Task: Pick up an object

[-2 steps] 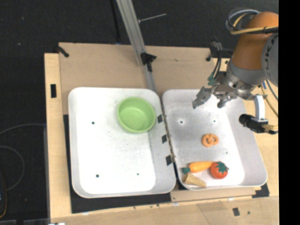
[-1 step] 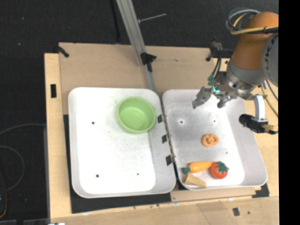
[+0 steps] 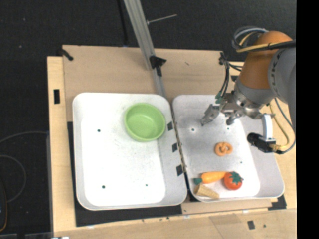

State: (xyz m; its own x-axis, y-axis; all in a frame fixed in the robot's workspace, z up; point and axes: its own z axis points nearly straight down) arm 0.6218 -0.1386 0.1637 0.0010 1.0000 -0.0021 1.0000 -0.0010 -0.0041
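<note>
In the right bin (image 3: pixel 197 148) lie an orange pretzel-shaped toy (image 3: pixel 223 148), an orange carrot (image 3: pixel 212 177), a red tomato with a green top (image 3: pixel 233 180) and a tan cone (image 3: pixel 207 192) near the front edge. My gripper (image 3: pixel 219 117) hangs over the back half of this bin, its two fingers spread open with nothing between them. It is behind and slightly left of the pretzel toy, apart from it. A green bowl (image 3: pixel 145 122) sits in the left bin (image 3: pixel 99 158) at its back right.
A slanted metal pole (image 3: pixel 142 34) rises from the bench behind the seam between the bins. Black clips (image 3: pixel 177 146) line the divider. The wooden bench (image 3: pixel 109 68) surrounds both bins; cables (image 3: pixel 279 138) hang off my wrist at right.
</note>
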